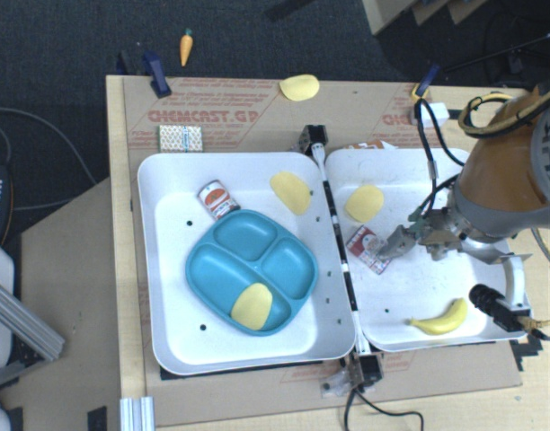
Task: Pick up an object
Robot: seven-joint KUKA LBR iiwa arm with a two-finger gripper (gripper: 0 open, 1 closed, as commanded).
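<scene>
Crumpled red-and-white packet (368,250), flat in right bin (396,326)

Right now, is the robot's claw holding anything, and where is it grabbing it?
It cannot be told. The claw is down in the right bin, at the edge of a red-and-white packet, but a real grab isn't visible.

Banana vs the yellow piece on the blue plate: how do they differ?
The banana is long and curved; the yellow piece is a rounded lump. The banana lies bare on the right bin floor; the piece sits in a compartment of the blue plate in the left bin. Both are yellow.
</scene>
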